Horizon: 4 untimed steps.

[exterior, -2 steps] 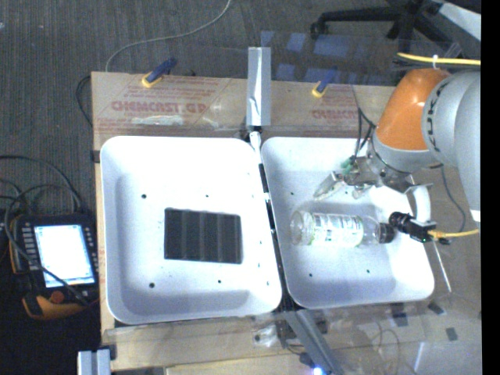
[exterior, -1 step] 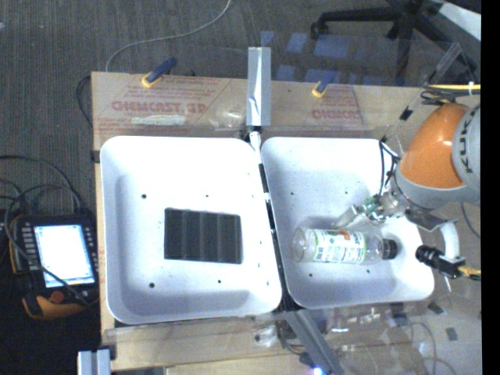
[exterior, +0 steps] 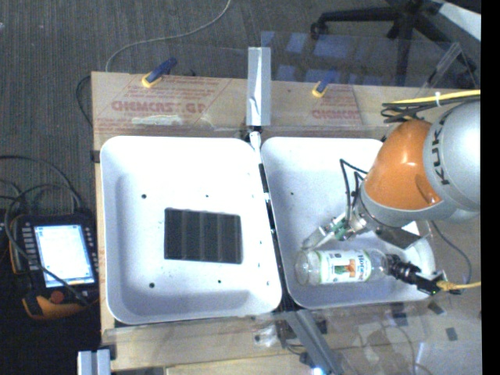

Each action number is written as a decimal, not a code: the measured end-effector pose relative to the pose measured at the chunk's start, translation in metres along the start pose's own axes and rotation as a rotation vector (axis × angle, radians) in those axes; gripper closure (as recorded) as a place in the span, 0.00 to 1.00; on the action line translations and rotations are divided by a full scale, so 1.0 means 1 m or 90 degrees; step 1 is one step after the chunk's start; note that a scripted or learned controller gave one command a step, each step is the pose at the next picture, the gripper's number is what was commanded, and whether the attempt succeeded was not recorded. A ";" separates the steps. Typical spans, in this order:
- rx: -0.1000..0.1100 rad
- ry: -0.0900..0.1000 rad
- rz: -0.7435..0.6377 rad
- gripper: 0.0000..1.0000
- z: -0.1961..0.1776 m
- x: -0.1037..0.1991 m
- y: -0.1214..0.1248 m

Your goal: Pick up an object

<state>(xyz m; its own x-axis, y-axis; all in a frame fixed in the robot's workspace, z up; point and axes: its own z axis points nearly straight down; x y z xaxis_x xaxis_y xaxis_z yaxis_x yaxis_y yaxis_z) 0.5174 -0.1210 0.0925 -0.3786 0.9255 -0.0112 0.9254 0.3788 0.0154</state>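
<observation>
Camera view shows you the desk (exterior: 109, 100) with two white bins side by side. In the right bin (exterior: 312, 162) a clear bottle (exterior: 344, 266) lies on its side, near the front wall. Its long axis runs almost left to right in the picture, with the wide bottom at the left and the narrow neck at the right, toward the arm. The label is in the middle of the bottle.

The claw (exterior: 337, 229) hangs just above the bottle, a little behind its left half, and the arm (exterior: 410, 174) covers most of it. Whether the claw is wide or narrow, you cannot tell from here. You see nothing held in it, and the bottle rests on the bin floor.

In my judgement the next move depends on this: the bottle lies just in front of and below the claw, so the claw must go down and a little forward and close across the bottle's short width.

The left bin (exterior: 125, 170) carries a dark ribbed panel (exterior: 202, 236).
</observation>
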 end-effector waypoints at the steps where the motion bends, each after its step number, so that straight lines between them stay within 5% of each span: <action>1: 0.002 0.003 0.029 0.00 0.002 -0.031 0.041; 2: 0.009 0.007 0.043 0.00 -0.002 -0.042 0.066; 3: 0.008 0.008 0.043 1.00 -0.011 -0.042 0.067; 4: 0.009 0.008 0.043 0.00 -0.011 -0.042 0.067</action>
<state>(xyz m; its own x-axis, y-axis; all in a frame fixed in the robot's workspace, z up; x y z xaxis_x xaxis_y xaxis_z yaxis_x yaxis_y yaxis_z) 0.5945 -0.1343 0.1054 -0.3150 0.9491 0.0014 0.9491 0.3150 0.0023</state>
